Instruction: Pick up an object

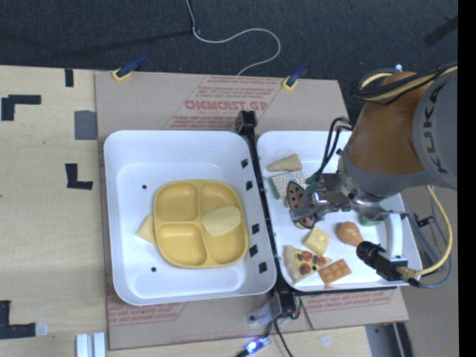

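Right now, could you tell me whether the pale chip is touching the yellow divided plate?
Touching. The camera view shows the pale chip lying on the yellow divided plate, across its right-hand compartments.

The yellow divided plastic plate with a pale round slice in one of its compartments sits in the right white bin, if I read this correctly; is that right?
Not quite: the yellow divided plastic plate, with the pale round slice in one compartment, sits in the left white bin, not the right one. The camera view shows this; the right white bin holds the small toy foods.
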